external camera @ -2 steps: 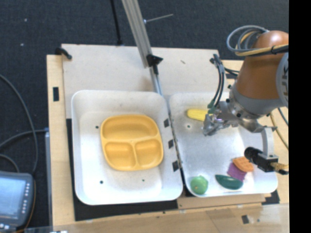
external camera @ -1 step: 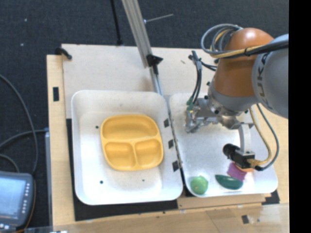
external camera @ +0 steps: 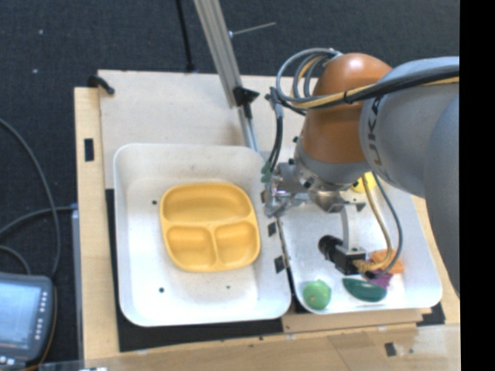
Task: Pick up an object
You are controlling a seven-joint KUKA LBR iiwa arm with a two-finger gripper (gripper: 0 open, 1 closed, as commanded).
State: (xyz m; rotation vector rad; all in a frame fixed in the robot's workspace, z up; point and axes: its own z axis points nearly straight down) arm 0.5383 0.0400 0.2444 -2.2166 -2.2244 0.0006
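My gripper hangs under the orange wrist band, low over the back of the right bin. The wrist hides most of it. At this bin's front lie a green rounded object, a dark teal object and a small orange object further right. All three lie nearer the front edge than the gripper and apart from it. Nothing shows between the gripper and the bin floor.
The left bin holds a yellow divided tray near its middle. A slanted aluminium rail rises behind the bins. The ridge between the two bins runs just left of the gripper.
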